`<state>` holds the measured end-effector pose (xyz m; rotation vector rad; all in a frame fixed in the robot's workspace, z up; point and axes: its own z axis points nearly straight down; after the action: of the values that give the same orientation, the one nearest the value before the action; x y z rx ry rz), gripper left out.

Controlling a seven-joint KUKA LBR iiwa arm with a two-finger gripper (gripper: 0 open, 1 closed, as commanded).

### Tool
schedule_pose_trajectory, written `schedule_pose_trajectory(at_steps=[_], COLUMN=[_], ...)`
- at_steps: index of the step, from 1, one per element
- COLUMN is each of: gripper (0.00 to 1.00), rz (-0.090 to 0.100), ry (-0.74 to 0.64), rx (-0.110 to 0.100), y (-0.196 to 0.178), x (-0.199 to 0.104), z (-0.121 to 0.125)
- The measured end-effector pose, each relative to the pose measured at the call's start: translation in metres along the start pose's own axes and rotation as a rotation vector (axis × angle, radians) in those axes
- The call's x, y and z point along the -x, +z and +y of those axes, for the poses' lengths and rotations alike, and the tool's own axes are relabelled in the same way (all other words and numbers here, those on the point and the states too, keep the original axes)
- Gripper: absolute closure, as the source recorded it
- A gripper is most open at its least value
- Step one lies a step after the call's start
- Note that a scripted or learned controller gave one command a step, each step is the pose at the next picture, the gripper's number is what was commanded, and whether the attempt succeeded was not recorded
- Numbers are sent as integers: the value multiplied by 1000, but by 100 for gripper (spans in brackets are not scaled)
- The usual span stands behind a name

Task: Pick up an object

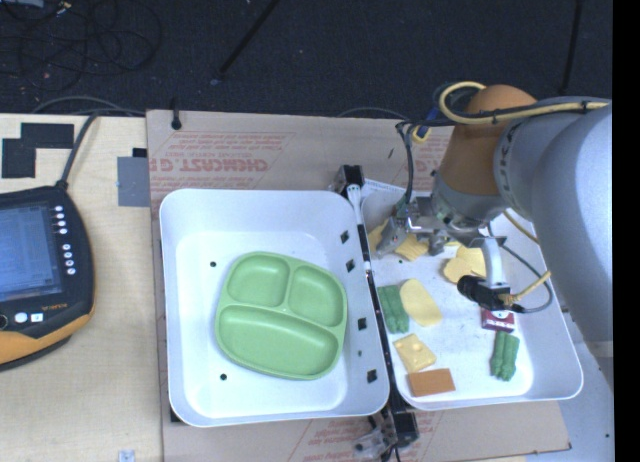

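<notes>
A: Where are the pickable items?
B: Right bin: yellow piece, green piece, cheese wedge, orange block, green piece by the right wall.
A: Gripper?
B: Gripper is low at the bin's far-left corner, over yellow bits. Jaw state: can't tell.
A: Left bin?
B: Left bin has the green divided tray.

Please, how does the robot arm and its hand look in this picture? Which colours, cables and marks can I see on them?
The arm is thick, rounded and pale grey, with an orange band above the wrist. A yellow cable loops over the band, and thinner dark cables run beside it. The hand is a small grey metal piece, too blurred for finer detail. I cannot make out any markings.
</notes>
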<state>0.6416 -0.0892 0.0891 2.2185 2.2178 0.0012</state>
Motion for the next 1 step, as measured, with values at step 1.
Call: schedule_pose_trajectory(at_steps=[1], gripper=[0], rz=[3], ry=[-1], rx=[-7], y=[3], x=[24], z=[2])
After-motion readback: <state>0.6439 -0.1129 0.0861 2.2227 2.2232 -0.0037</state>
